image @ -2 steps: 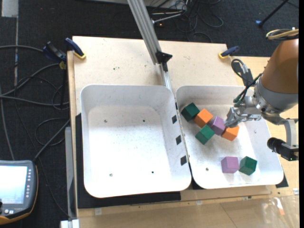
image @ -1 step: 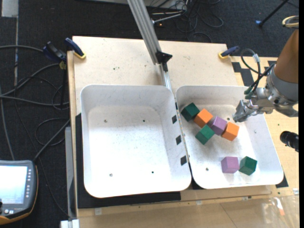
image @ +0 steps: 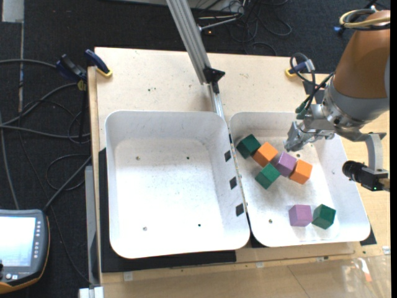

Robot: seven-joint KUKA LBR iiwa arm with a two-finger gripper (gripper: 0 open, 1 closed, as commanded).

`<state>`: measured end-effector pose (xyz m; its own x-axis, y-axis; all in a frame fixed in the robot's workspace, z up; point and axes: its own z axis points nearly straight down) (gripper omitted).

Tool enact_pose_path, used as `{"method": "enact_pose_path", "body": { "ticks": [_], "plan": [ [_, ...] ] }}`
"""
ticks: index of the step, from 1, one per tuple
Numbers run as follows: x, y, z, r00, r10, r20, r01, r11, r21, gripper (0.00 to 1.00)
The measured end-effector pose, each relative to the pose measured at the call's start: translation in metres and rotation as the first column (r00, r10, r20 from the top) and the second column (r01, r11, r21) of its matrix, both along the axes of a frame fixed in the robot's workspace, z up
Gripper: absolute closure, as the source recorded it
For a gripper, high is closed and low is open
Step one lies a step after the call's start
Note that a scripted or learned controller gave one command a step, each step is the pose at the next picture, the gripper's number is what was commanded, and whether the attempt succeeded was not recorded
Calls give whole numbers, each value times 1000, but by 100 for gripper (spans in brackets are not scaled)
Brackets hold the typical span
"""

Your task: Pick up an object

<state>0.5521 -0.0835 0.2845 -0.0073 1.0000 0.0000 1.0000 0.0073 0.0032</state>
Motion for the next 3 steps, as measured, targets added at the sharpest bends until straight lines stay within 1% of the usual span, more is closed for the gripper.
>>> {"method": "enact_pose_path", "body": {
  "ticks": [1, 2, 3],
  "plan": [
    [11, 48, -10, 1000, 0, -3, 0, 1000, 0, 100],
    [31, 98, -11, 1000, 0, -1, 0, 1000, 1, 100],
    [51, 153, -28, 1000, 0, -3, 0, 1000, 1, 100]
  ]
}}
